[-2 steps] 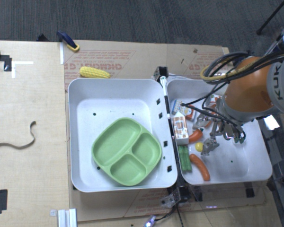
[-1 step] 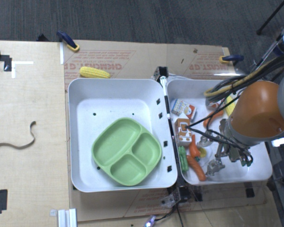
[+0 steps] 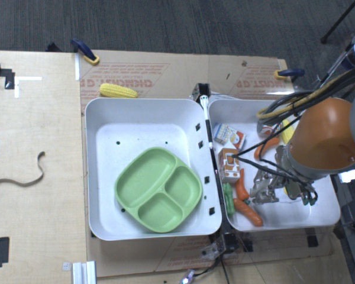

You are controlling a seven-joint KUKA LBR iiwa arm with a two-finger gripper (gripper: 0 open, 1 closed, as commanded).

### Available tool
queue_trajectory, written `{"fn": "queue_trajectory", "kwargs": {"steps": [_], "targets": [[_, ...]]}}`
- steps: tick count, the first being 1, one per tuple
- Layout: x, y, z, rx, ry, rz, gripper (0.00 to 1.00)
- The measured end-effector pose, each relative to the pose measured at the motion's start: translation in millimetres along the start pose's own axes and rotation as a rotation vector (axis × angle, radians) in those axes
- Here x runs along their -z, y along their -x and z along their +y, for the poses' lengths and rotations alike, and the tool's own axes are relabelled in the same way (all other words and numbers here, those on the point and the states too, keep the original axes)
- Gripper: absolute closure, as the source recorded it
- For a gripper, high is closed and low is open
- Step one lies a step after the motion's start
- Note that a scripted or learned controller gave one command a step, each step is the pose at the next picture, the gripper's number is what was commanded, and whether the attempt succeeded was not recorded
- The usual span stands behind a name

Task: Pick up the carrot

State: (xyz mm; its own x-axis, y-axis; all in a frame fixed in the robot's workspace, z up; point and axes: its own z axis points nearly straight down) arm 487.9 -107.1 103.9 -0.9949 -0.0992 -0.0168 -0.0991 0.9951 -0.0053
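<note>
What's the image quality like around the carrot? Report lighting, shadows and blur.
Camera view: even, soft lighting, no glare; carrot fairly sharp against the right bin; gripper area cluttered by cables and slightly soft; faint shadow under the green plate.

Grey arm, broad orange band, black cables, metallic end effector

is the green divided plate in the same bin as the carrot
No, the green plate lies in the left bin; the carrot lies in the right bin.
</note>
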Motion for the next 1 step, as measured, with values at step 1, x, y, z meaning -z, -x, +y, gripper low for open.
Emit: {"fn": "queue_trajectory", "kwargs": {"steps": [1], "targets": [[-12.5, 20.9, -30.7, 0.346, 0.008, 0.011, 1.00]]}}
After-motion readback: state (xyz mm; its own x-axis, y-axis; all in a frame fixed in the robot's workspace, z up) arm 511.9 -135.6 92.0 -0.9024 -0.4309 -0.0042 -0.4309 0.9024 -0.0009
